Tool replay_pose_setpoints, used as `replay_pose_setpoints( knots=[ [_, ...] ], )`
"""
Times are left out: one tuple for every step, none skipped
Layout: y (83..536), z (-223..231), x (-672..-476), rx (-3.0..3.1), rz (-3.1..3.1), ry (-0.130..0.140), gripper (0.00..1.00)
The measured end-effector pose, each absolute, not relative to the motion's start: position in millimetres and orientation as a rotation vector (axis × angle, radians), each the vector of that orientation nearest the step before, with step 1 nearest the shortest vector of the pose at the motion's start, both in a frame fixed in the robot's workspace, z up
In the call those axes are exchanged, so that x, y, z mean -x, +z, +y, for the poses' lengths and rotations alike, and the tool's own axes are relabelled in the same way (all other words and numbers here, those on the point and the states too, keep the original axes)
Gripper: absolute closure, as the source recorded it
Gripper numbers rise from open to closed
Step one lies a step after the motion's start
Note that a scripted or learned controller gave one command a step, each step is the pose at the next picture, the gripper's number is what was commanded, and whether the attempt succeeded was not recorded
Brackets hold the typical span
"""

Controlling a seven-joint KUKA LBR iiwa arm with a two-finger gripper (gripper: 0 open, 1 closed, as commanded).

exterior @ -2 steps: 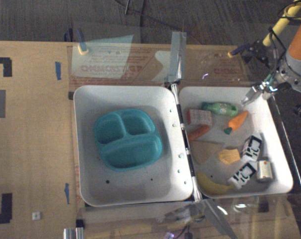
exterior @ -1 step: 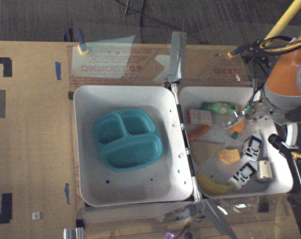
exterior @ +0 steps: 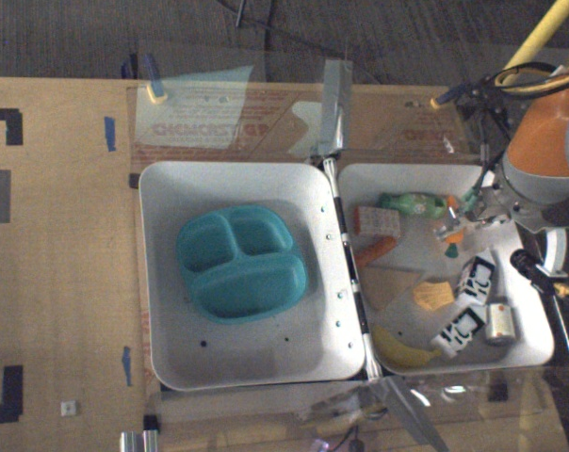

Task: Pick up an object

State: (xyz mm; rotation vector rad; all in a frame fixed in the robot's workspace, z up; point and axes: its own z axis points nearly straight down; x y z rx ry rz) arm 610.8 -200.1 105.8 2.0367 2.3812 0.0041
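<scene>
A tan wooden bench (exterior: 58, 281) is seen from above, with dark floor along the top edge and two shallow white bins set side by side. In the left bin (exterior: 162, 347) a teal divided plate (exterior: 241, 262) lies near the centre, flat and right way up, its three compartments facing upward.

The right bin (exterior: 539, 342) holds a scatter of small things. A green bottle (exterior: 412, 203) lies on its side at twelve o'clock in that bin. Just beside it, toward ten o'clock, a small white and red box (exterior: 378, 220) is placed, and below that an orange carrot-shaped piece (exterior: 375, 250) is tilted. Near the centre a yellow block (exterior: 434, 296) is found. At seven o'clock a banana (exterior: 404, 350) is curved along the bin's lower wall. Two black-and-white patterned boxes (exterior: 465, 311) lie toward five o'clock, with a small metal can (exterior: 499, 322) just beside them.

The arm (exterior: 541, 149) is seen at the bin's two o'clock corner, its orange band uppermost. The gripper (exterior: 465, 217) hangs just beside the bottle's right end; how wide it stands, and whether anything is grasped, cannot be told.
</scene>
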Motion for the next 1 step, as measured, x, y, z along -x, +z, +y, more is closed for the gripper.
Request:
replay_pose_setpoints(
  knots=[
    [208.0,-173.2,-639.6,-2.074,2.353,0.003,1.00]
  ],
)
